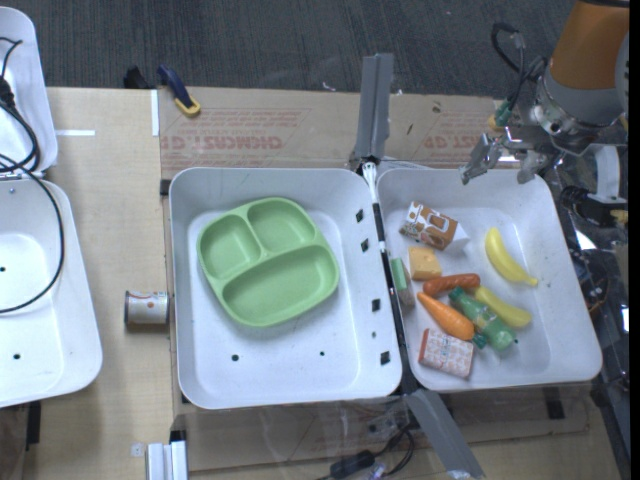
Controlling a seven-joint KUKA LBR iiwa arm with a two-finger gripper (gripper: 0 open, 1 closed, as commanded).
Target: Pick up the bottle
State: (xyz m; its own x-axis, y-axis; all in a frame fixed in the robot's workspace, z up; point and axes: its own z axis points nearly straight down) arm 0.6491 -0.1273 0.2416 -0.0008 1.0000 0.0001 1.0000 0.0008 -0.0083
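While arm (585, 38) hangs at 2 o'clock, gripper (497, 160) hovers over right bin (570, 268) top rim, fingers apart, empty. Left bin (190, 298) holds green plate (268, 261). Bottle (482, 318), green, lies at right bin's 6 o'clock, touching carrot (446, 315) and banana (510, 257)'s lower neighbour.

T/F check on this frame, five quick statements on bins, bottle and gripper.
1. The green divided plate lies in the left bin. True.
2. The green bottle lies in the right bin, among the toy food. True.
3. The gripper holds the bottle. False: it hangs over the right bin's far edge, apart from the bottle.
4. Two bananas lie on the green plate. False: both are in the right bin.
5. The carrot lies beside the bottle. True.
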